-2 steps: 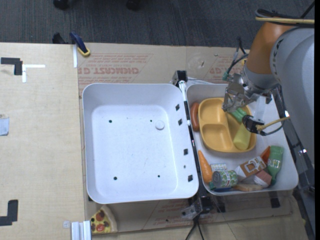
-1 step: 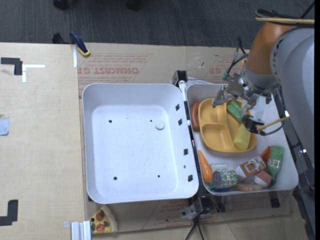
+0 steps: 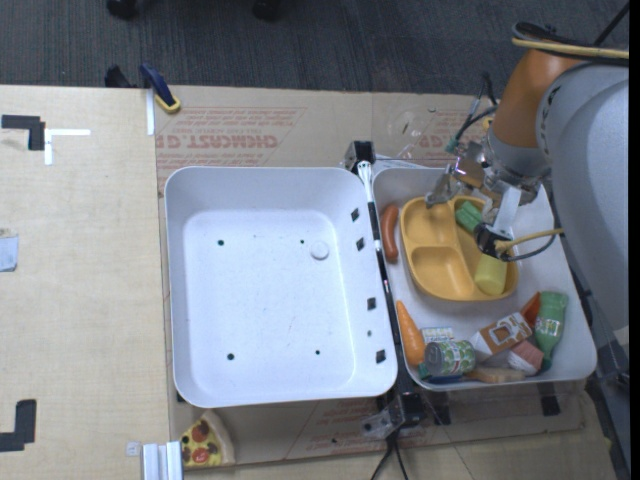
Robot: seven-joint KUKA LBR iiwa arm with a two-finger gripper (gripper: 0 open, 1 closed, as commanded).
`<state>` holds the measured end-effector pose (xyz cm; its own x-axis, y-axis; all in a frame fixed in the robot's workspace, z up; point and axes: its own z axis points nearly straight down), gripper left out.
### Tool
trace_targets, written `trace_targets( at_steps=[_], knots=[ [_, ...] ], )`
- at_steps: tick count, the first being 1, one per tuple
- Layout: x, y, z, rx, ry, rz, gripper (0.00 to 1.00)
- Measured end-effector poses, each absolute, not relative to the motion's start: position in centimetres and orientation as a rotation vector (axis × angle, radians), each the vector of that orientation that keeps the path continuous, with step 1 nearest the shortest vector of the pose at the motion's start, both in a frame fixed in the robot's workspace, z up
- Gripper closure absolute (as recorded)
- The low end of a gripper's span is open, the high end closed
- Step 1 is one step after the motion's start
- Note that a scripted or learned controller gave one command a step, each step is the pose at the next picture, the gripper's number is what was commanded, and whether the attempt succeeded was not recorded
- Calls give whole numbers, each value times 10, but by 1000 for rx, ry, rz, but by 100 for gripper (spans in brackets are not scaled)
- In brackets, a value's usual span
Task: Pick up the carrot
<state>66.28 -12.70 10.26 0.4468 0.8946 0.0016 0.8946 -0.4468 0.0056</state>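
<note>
The carrot [image 3: 409, 332] lies in the right bin [image 3: 566, 366], tight against its left wall near the front, its thick end toward the back and its tip running under a green-labelled can [image 3: 449, 357]. It looks like a toy of moulded plastic: light, stiff, smooth and probably a little slippery, tapering from a rounded shoulder to a point. The best hold is likely across the thicker upper half, where it lies bare, though the bin wall leaves little room on that side. Another slim orange-red piece, perhaps a sausage [image 3: 389, 232], lies along the same wall farther back and could be mistaken for it. A glossy yellow divided dish [image 3: 437, 255] fills the middle of the bin, with a yellow-green block [image 3: 490, 276] at its right rim. Small cartons [image 3: 506, 334] and a green packet [image 3: 550, 324] crowd the front right corner. The end effector [image 3: 470, 200] hangs over the back of the dish, well apart from the carrot; whether it is released or clenched cannot be told. The left bin [image 3: 190, 268] is matte white plastic with a small pale disc [image 3: 319, 251] in it, and both sit on a cardboard-covered worktop [image 3: 240, 133].
</note>
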Motion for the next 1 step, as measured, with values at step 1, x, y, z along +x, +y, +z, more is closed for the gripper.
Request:
trace_targets(
  at_steps=[1],
  knots=[
    [661, -116, 102, 2853, 1302, -1, 0]
  ],
)
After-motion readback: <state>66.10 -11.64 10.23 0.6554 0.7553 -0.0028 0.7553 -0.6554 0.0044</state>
